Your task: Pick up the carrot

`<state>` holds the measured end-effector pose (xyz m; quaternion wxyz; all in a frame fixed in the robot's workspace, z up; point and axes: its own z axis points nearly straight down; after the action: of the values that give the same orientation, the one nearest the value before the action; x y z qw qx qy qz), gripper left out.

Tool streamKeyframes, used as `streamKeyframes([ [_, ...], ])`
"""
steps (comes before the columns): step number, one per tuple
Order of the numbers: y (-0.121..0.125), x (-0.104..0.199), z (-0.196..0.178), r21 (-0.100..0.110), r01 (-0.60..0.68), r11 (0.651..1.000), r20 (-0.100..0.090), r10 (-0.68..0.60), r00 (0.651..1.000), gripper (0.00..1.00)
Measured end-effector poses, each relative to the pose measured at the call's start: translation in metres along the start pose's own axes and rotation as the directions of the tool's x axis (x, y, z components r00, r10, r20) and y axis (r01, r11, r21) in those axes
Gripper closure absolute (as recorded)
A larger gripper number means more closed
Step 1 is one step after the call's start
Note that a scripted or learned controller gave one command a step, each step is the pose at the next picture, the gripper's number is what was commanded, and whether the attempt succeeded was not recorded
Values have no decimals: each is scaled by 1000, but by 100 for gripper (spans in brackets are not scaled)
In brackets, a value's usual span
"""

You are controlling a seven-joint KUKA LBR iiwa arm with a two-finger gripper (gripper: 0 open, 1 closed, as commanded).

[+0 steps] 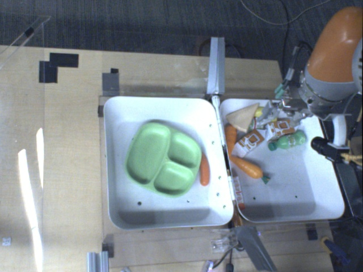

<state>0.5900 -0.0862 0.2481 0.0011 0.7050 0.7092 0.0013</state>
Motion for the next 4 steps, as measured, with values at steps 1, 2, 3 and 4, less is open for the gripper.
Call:
streamKeyframes([
  [1, 2, -19, -51, -2, -294, 956, 1, 294, 956, 0],
  [2, -89, -19, 98, 0, -29, 1000, 0, 29, 1000, 0],
  [3, -51, 1, 158, -8, 48, 999, 2, -48, 999, 0],
  [4, -50, 4, 148, -8, 51, 999, -3, -51, 999, 100],
])
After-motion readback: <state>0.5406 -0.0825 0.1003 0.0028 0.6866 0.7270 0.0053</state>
